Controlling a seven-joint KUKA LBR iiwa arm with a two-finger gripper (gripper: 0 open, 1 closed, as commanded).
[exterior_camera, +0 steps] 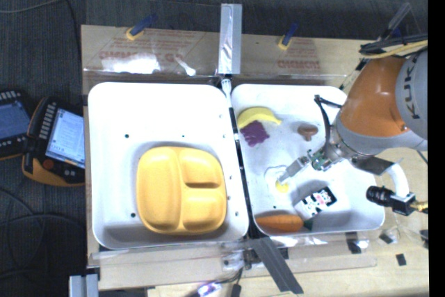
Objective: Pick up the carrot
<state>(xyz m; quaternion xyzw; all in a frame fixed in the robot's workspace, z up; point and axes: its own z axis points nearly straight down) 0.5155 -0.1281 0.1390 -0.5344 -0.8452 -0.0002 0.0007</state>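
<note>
1. The left bin (111, 149) holds a yellow divided tray (182, 189).
2. In the right bin (351, 215), a banana (258, 115) and a purple piece (254, 133) lie near the dividing wall.
3. The carrot (279, 222) lies flat along the right bin's near edge — untouched.
4. The gripper (284, 178) hangs above the bin floor, just above the carrot; whether it is apart or together, I cannot tell.
5. A black-and-white card box (317, 199) sits beside it — a small brown item (308, 129) lies farther back.

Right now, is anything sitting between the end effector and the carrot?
Nothing lies directly between them. The end effector hangs above the carrot, which rests against the right bin's near wall. A black-and-white card sits just right of that path.
</note>
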